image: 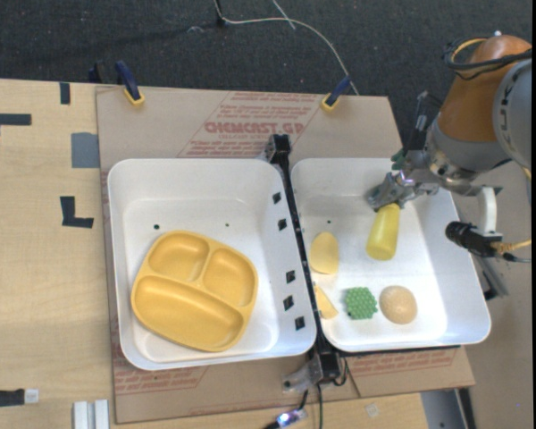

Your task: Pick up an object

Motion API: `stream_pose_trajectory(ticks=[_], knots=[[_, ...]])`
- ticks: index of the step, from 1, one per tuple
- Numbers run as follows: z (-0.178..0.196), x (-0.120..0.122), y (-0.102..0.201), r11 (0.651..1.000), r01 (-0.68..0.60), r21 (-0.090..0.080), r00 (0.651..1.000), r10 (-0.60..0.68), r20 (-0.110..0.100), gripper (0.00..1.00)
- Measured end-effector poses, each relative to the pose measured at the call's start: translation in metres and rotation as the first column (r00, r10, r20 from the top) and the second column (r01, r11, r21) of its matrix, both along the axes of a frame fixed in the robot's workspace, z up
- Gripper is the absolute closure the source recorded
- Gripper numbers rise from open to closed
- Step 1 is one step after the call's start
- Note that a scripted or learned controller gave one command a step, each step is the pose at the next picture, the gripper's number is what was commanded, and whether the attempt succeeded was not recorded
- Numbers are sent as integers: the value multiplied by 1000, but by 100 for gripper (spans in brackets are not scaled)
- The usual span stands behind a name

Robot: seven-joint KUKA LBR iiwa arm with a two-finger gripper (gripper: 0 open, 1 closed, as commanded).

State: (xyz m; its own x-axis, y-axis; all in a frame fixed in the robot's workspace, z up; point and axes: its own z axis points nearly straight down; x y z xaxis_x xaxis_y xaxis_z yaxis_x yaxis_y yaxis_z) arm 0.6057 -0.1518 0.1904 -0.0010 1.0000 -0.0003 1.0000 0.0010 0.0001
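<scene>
low in the right bin (447, 329), a green knobbly ball (360, 303) and a beige ball (397, 304) lie well below the gripper (389, 192). a yellow bottle (383, 231) hangs from its closed fingers, top end pinched. grasp looks made; lifting clear remains. left, a yellow divided plate (195, 290).

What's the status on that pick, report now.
Gripper at top end of the yellow plastic bottle in right white bin; hold unconfirmed. Green bumpy ball, beige round ball lie apart, nothing blocking.
</scene>
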Motion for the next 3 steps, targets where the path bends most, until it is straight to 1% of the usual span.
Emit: stream_pose_trajectory(ticks=[1, 2, 3], knots=[[44, 1, 1, 1000, -1, 0, 1000, 1, 1, 100], [36, 11, 63, 1000, -6, 2, 1000, 6, -5, 100], [23, 23, 110, 1000, -5, 1, 1000, 5, -6, 100]])
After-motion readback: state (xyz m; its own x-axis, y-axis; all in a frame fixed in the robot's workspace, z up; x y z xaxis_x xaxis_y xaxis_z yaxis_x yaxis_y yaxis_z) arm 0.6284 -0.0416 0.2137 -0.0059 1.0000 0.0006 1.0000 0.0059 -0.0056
